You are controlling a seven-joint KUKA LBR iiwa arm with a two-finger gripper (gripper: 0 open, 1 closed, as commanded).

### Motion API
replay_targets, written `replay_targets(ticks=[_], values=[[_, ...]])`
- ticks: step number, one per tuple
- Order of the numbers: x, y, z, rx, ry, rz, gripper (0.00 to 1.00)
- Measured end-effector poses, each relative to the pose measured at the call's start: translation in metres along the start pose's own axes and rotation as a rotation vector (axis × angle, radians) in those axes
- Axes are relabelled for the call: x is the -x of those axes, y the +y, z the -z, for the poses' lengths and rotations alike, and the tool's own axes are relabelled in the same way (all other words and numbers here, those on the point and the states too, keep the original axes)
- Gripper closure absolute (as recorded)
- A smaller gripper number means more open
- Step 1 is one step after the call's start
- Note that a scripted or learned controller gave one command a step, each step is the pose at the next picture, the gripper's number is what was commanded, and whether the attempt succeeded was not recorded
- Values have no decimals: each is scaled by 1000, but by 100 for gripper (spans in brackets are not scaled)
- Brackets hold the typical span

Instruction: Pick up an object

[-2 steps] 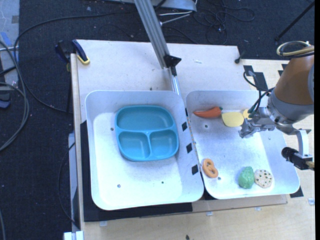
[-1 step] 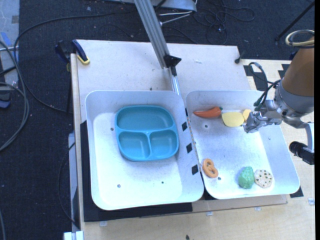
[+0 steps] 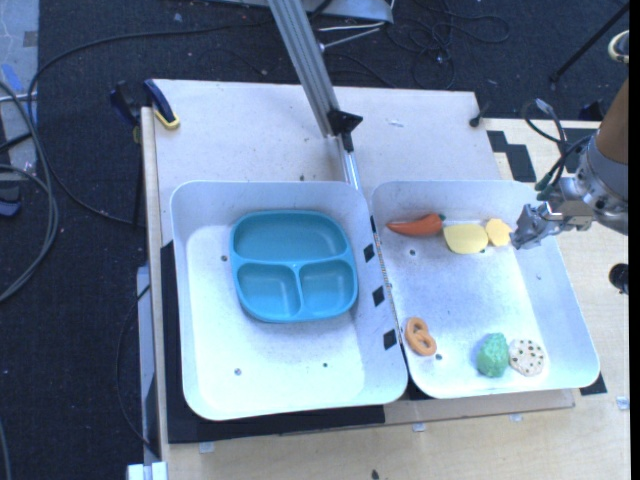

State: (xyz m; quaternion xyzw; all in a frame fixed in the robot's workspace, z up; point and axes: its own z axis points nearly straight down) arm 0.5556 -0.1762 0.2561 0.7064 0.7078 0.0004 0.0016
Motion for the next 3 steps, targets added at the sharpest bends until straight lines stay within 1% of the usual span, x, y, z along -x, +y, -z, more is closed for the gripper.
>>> replay_targets(ticks=[1, 2, 3], values=[[-54, -3, -14, -3, 1, 1, 100], [-108, -8, -6, -3, 2, 2, 100], [-150, -16, -14, -4, 1, 1, 100]])
